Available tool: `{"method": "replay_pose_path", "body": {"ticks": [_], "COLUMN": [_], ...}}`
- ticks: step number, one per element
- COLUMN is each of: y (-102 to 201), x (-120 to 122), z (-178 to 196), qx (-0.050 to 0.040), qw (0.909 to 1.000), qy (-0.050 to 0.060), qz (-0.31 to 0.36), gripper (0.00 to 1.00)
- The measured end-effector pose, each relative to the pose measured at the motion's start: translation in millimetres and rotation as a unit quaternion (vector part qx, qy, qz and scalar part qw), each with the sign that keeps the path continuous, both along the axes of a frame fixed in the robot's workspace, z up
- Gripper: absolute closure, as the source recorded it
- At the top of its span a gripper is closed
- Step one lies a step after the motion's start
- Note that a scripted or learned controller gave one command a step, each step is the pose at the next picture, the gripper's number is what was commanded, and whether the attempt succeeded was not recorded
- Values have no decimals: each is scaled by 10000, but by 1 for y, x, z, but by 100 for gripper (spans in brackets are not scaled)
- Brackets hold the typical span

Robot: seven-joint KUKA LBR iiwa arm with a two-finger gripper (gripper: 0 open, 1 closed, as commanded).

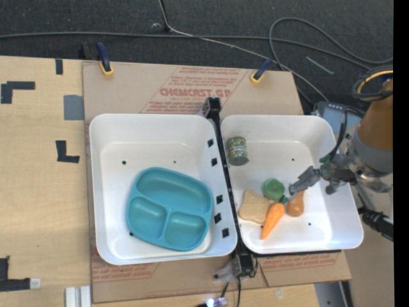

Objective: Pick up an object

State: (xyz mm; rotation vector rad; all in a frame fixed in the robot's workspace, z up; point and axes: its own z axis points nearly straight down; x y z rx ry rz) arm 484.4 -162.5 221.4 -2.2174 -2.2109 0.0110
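Carrot (pixel 272 220) lies nearest us; our hand (pixel 300 186) hovers above the toys (grip state unclear), seemingly lining up a pick.

From my seat the arm (pixel 376 130) is cut off at the right side of the view, so I see little past its orange band. I can't tell how the gripper (pixel 305 181) stands; it is dark and slightly blurred, and it covers part of the small orange-brown object (pixel 295 205) beneath it. I can't say whether they touch. The label on the small can (pixel 237 150) is too small to read. The carrot (pixel 272 218) overlaps the edge of the tan slice (pixel 252 207), hiding that corner.
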Motion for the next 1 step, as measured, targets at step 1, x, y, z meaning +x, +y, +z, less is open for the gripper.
{"method": "replay_pose_path", "body": {"ticks": [1], "y": [0], "x": [3], "z": [5], "qx": [-12], "qw": [10000], "qy": [-52], "qz": [19], "gripper": [0]}}
